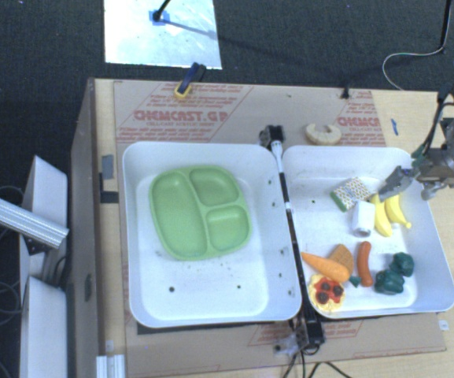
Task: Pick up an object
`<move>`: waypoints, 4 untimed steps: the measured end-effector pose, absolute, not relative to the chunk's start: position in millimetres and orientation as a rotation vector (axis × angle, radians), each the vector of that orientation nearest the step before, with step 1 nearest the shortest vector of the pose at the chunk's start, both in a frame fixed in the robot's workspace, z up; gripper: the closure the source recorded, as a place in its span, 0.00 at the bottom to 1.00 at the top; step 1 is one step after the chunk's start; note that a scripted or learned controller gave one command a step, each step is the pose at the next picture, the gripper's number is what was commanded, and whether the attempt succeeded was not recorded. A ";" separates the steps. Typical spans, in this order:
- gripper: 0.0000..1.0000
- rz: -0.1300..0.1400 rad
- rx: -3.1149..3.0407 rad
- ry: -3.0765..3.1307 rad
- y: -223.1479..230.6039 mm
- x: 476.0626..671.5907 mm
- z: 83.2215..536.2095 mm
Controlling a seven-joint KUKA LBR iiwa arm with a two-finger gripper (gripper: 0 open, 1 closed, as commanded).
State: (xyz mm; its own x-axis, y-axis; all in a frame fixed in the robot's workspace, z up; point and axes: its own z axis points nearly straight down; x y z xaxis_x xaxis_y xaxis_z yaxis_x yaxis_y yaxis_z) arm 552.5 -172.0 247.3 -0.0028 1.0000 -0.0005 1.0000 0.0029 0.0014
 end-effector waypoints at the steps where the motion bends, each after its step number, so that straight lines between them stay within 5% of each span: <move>1: 0.00 -0.002 2.222 2.224 -189.8 551.5 111.1; 2: 1.00 0.003 2.216 2.222 -190.3 553.6 123.6; 3: 0.00 0.003 2.216 2.222 -190.3 553.5 123.5; 4: 1.00 0.005 2.214 2.221 -190.6 554.4 134.3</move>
